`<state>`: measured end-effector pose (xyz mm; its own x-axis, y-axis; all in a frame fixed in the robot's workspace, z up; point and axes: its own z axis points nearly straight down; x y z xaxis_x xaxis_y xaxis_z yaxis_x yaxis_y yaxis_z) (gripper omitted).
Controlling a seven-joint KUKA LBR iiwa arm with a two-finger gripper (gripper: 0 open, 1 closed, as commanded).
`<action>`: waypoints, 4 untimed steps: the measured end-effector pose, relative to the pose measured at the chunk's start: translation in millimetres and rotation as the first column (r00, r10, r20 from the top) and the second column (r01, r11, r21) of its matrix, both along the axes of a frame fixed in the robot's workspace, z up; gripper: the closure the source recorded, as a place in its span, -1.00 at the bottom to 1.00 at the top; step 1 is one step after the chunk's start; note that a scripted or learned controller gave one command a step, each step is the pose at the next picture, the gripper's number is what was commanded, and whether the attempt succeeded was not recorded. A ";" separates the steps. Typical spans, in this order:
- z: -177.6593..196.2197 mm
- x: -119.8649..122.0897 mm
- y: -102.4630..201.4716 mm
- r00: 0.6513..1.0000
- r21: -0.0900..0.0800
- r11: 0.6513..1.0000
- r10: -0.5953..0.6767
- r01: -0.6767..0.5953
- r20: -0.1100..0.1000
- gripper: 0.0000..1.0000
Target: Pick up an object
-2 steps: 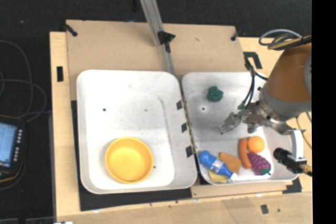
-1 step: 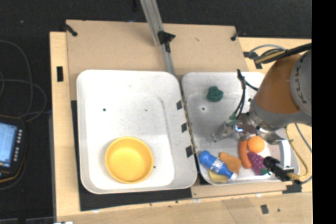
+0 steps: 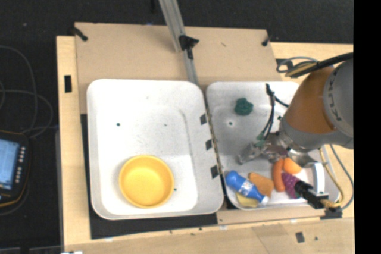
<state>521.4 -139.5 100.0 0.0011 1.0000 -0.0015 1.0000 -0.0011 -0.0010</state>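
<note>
two-finger gripper [image 3: 253,151], low in right white bin [image 3: 223,98], jaw state cannot be told; small orange plastic piece [image 3: 280,171] just beside it; descent is best centred before closing

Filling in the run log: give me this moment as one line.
arm: over right bin | gripper: low, near toy pile | green toy: apart, far end | yellow bowl: left bin

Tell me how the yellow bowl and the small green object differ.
The yellow bowl lies in the left bin, near its front; the small green object lies in the right bin, toward its back. The bowl is far larger. The bowl is round and open upward; the green object is a lumpy blob. Both sit alone, apart from the clutter.
</note>
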 end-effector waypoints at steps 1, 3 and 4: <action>11.9 1.5 -0.8 1.000 0.001 1.000 -0.004 0.004 0.005 1.00; 121.2 -10.8 -9.5 1.000 -0.001 1.000 0.003 -0.003 0.010 1.00; 177.6 -5.2 -18.9 1.000 -0.001 1.000 0.004 -0.004 0.005 1.00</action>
<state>516.2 -158.4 277.6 -0.0027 1.0000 -0.0029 1.0000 0.0027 0.0042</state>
